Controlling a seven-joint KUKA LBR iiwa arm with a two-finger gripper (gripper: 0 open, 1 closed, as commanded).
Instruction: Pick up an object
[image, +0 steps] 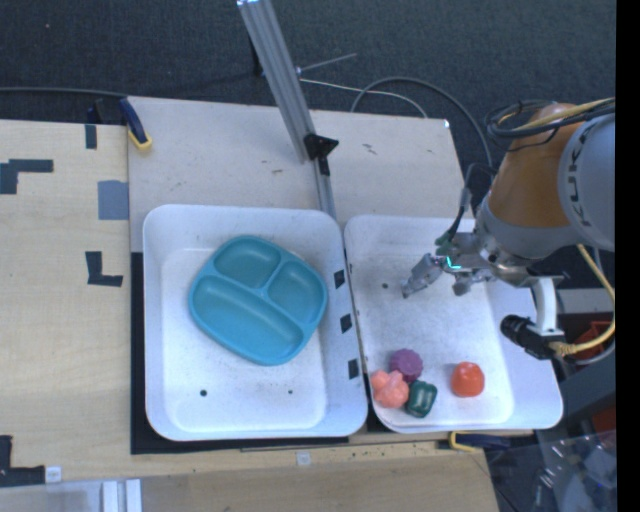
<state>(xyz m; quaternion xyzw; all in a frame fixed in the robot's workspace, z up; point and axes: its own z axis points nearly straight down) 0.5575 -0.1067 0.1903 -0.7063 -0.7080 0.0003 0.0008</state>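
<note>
Green pepper, pink toy, purple piece and orange piece cluster along right bin's near edge; my claw hovers mid-bin, spread unreadable, holding nothing I see—approach step, next descend toward cluster.

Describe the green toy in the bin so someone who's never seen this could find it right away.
Start at the right-hand white bin and go to its near edge, where four small toys sit. The green toy touches the orange-pink one, below the purple one. It is the only dark green piece.
</note>
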